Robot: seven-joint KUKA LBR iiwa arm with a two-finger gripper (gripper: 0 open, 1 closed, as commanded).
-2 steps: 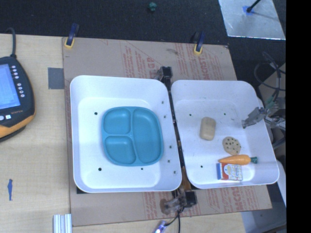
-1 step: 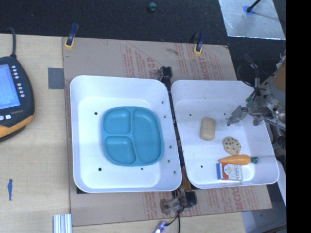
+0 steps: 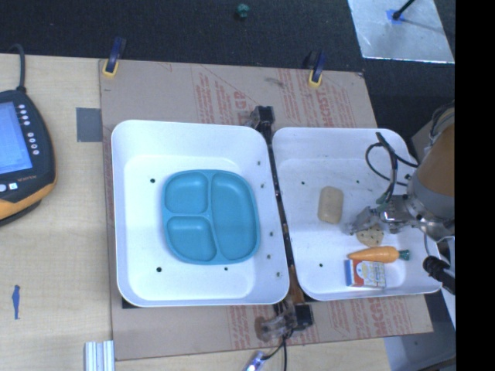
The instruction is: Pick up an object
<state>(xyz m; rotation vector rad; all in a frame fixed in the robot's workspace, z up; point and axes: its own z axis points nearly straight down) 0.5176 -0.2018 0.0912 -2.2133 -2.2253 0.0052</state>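
From the overhead camera you see two white bins side by side: the left bin (image 3: 128,207) holds one blue three-compartment plate (image 3: 210,215), and the right bin (image 3: 309,284) holds the pickable things. Count them: one tan, rounded block (image 3: 331,205) near the middle, one orange carrot-like piece (image 3: 374,254) lying flat toward the front, one small white carton (image 3: 365,273) just in front of it (touching or nearly so), and one greyish, speckled object (image 3: 369,224) right at the tool.

The gripper (image 3: 384,216) is low in the right bin, its tip at that greyish object. You cannot tell from this slant whether the jaws are apart or together, and nothing is plainly seen between them.

So judge the task as not yet done: every object appears to rest on the bin floor, none lifted. What is left is the grasp itself and the lift clear of the bin.
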